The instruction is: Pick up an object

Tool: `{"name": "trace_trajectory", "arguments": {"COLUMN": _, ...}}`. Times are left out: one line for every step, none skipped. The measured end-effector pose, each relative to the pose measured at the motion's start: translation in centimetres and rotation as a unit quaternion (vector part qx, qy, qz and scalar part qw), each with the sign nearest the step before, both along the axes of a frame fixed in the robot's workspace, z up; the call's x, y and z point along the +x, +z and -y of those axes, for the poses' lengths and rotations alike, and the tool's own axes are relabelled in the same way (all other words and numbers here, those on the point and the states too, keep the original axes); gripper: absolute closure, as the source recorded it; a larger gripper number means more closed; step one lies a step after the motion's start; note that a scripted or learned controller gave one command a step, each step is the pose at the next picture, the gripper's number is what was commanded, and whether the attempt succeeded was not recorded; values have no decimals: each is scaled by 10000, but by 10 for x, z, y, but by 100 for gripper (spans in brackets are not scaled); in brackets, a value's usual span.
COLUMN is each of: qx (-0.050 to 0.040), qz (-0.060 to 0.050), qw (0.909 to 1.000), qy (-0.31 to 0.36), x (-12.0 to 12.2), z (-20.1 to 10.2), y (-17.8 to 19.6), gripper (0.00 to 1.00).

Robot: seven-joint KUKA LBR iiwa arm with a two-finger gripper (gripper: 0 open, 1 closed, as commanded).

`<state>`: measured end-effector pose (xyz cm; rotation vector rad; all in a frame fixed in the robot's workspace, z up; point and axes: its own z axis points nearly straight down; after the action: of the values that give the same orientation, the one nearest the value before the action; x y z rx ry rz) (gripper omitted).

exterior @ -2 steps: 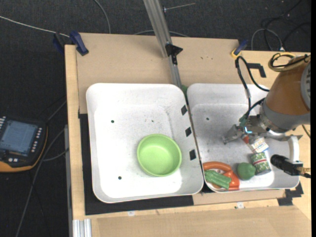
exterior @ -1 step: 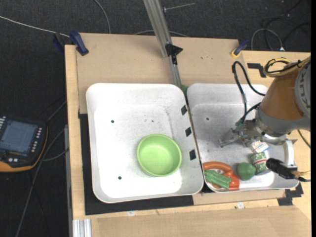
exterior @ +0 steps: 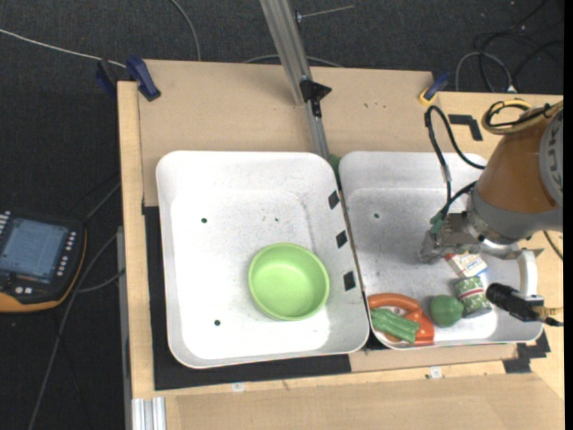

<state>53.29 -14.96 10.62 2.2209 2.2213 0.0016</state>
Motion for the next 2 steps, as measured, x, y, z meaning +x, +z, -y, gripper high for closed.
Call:
{"name": "trace_trajectory", "arguments": {"qx": -5, "qz": 17, "qw": 10000, "qy": 4, "x": 9, "z": -3, "y": 47, "gripper": 100}}
{"name": "trace_trajectory", "arguments": {"qx": -7, "qz": 26, "qw": 10000, "qy": 2, "x": 9, "z": -1, "y": 110, "gripper": 100}}
